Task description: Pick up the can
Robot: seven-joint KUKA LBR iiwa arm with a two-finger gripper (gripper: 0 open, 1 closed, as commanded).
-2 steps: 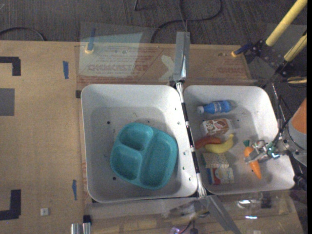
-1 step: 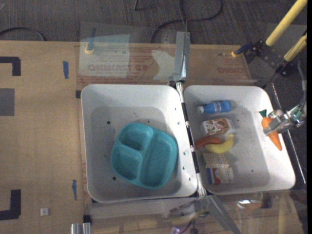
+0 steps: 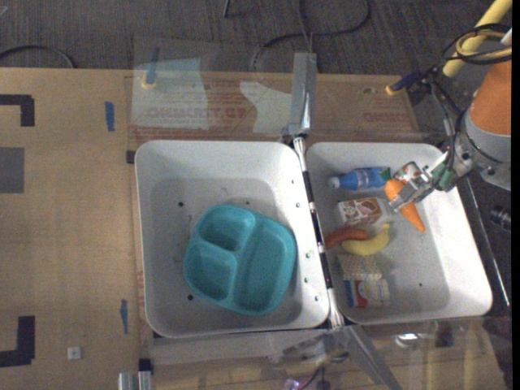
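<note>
The right bin [image 3: 455, 275] holds a pale cylinder with a red and blue label [image 3: 363, 288] lying on its side near the front; it looks like the can, though its shape is blurred. My gripper [image 3: 409, 187] hangs over the back right of that bin, just above an orange carrot [image 3: 413, 216] and well behind the can. Nothing shows held in it.
Around the gripper lie a blue bottle [image 3: 361, 178], a brown and white carton [image 3: 361, 210], a red sausage-like piece [image 3: 345, 236] and a banana [image 3: 367, 244]. The left bin [image 3: 162, 169] holds a teal divided plate [image 3: 240, 258]. Cables trail at the back right.
</note>
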